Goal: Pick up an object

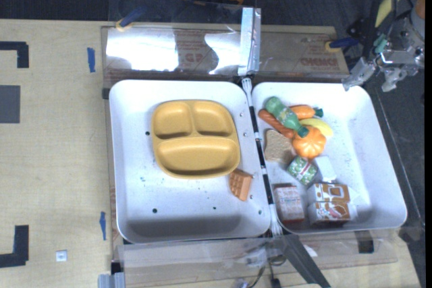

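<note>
My gripper (372, 77) hangs over the far right corner of the right bin (378, 165), open, with nothing between its fingers. The toy food lies well to its lower left. A green bottle (282, 112), a carrot (302, 110), a red sausage (273, 122), a banana (318, 126) and an orange pumpkin (309, 144) are heaped together. Below them lie a bread slice (275, 146), a green can (302, 170), a brown carton (289, 203) and a juice box (330, 203).
The left bin (128, 165) holds a yellow divided plate (196, 138) and a small orange-brown piece (240, 184) by its right wall. A clear panel (175, 44) stands behind the bins. Bare bin floor lies along the right bin's right side.
</note>
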